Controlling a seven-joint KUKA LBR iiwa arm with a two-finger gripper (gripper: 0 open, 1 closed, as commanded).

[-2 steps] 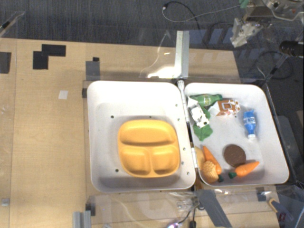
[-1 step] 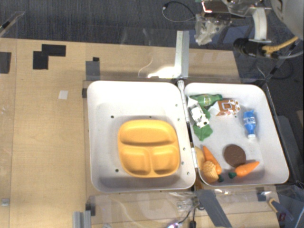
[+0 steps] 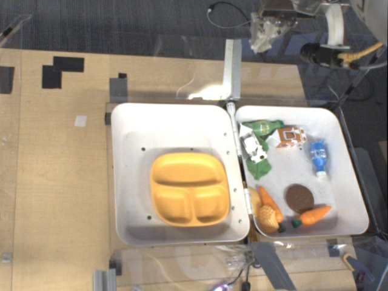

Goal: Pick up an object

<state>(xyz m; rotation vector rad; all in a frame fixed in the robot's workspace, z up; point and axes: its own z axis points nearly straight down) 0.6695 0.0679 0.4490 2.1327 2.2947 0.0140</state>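
Note:
My gripper (image 3: 265, 36) hangs high at the top of the view, above the bench's far edge and well clear of both bins. Nothing shows between its fingertips. The right bin (image 3: 339, 132) holds a green bottle (image 3: 262, 127), a small brown and white carton (image 3: 291, 137), a blue bottle (image 3: 319, 157), a black and white toy (image 3: 254, 148) on a green scrap (image 3: 260, 168), a round brown cookie (image 3: 299, 197), two carrots (image 3: 314, 215) (image 3: 270, 201) and a yellow bread-like piece (image 3: 267, 217). The left bin (image 3: 130, 132) holds a yellow divided tray (image 3: 190, 187).
A metal upright post (image 3: 233, 71) stands behind the seam between the bins. Black cables and fittings (image 3: 327, 54) lie at the top right near the arm. Bare wooden bench (image 3: 54, 180) extends to the left.

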